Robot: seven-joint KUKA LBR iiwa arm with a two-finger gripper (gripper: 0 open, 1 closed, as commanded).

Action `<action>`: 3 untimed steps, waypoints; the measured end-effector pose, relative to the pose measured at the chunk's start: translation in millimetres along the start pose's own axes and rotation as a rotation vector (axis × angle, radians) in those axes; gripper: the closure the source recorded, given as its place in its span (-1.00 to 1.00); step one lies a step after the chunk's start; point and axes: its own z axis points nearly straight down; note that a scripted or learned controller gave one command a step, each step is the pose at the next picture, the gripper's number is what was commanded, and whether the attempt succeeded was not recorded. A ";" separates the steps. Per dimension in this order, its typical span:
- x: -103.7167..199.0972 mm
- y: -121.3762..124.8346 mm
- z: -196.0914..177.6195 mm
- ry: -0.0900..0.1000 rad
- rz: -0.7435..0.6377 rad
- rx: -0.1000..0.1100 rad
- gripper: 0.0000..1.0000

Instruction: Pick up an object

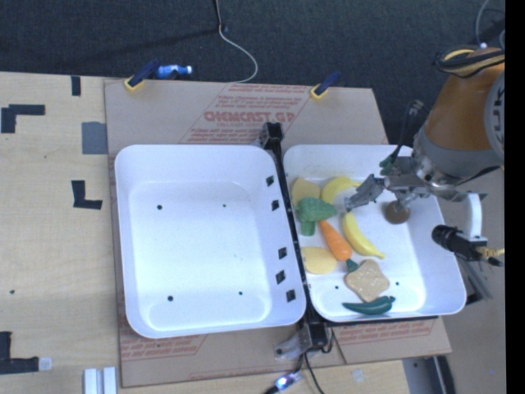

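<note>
The right bin (439, 281) holds several toy foods. Among them are a yellow banana (359, 235), an orange carrot (334, 239), a green leafy piece (312, 212), two yellow pieces (306, 190) (338, 189) at the back, another yellow piece (319, 260), a tan cracker (367, 281) and a dark green pepper (369, 305). My gripper (380, 203) hangs over the back middle of this bin, just right of the far yellow piece and above the banana's top end. Its fingers stand apart, open, with nothing between them.
The left bin (131, 171) sits beside the right one, with a black divider (283, 220) between them. Both rest on a cardboard sheet (238, 113) held by clamps. A cable (238, 48) runs in from the back. The arm's body (467, 121) looms over the right bin's far right corner.
</note>
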 end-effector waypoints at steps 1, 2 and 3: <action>39.2 -8.1 107.8 0.003 -0.002 0.008 -1.00; 37.0 -6.5 92.4 0.001 -0.001 0.002 1.00; 42.6 -6.2 125.4 0.000 -0.001 -0.017 1.00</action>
